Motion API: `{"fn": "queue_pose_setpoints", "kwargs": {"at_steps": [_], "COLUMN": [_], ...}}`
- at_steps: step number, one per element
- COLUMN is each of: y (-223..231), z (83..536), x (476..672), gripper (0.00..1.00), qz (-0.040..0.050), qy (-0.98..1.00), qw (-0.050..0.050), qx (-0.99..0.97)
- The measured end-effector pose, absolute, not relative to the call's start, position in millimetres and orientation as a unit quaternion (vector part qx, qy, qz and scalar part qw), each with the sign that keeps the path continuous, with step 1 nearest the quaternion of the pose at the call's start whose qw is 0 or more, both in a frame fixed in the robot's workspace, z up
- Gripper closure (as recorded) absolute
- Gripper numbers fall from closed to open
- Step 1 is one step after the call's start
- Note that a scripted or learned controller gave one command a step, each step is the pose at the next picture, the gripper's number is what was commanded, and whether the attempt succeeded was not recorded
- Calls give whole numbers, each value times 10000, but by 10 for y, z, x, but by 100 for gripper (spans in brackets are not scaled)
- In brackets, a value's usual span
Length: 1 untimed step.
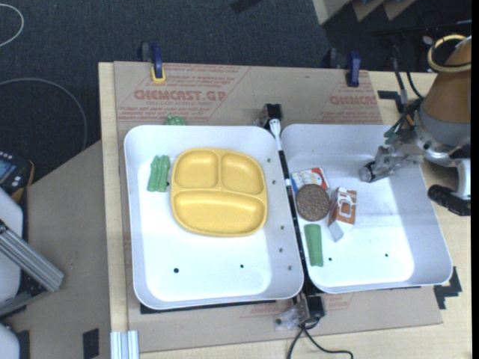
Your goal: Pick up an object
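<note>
In the right bin point(419, 268), a green block point(313, 244) is lying nearest, a brown disc point(313, 202) and snack packets point(344, 204) behind. Farther back, the gripper point(372, 170) is hovering; its state is unclear. A yellow tray point(218, 191) is sitting left.

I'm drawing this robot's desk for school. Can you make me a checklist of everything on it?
Surface: brown board clamped at the back, bearing a left bin and a right bin.
Job's things: in the right bin, a brown disc, a green stick, a red-and-white packet and an orange packet, bunched near its left wall.
Clutter: yellow tray and green beans in the left bin.
Gripper: gripper low over the right bin's back, apart from the things.
Cables: one at the front edge; a white one on the floor.
Surroundings: dark carpet.
</note>
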<state>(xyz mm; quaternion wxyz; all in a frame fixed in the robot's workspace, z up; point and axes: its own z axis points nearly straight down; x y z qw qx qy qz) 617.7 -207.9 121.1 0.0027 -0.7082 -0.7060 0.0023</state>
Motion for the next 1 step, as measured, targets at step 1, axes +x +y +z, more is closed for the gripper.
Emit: {"fn": "queue_pose_setpoints", "kwargs": {"at_steps": [1], "y": [-2059], "z": [1378], "x": [6200], "gripper": [100], "qz": [-4], "qy": [-7069], "qw": [-13], "qx": [-7073]}}
